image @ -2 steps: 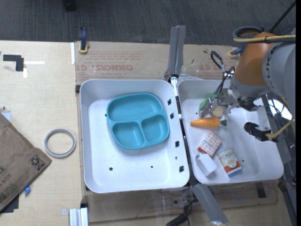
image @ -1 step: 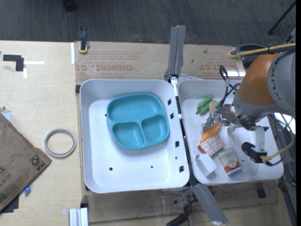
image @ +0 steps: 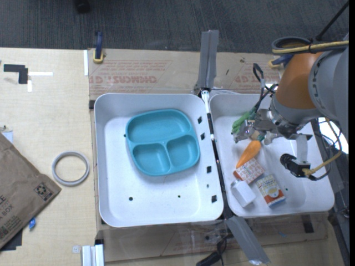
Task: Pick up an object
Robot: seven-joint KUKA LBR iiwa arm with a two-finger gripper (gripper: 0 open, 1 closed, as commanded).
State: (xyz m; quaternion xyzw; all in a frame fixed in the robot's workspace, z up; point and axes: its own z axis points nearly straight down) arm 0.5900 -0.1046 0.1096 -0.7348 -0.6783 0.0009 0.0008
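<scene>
While the bench [image: 44, 121] is light wood, a sheet of printed cardboard [image: 144, 71] lies under the far edge of the two white bins, and dark carpet [image: 166, 10] runs beyond it. On the wood to the left lie a roll of tape [image: 70, 167] and a brown box [image: 19, 195].

Left bin [image: 111, 204]: a blue divided plate [image: 162, 141], upright, near the middle.

Right bin [image: 310, 198]: an orange carrot [image: 248, 153], a red-and-white packet [image: 249, 171], a white block [image: 242, 193] and a small carton [image: 270, 190], close together near the bin's front left. Something green [image: 243, 122] sits just beside the gripper.

Arm [image: 321, 76] reaches in from the right, orange band [image: 294, 82] above the wrist, gripper [image: 256, 133] low over the carrot's upper end. I cannot tell whether it is released or clenched.
</scene>
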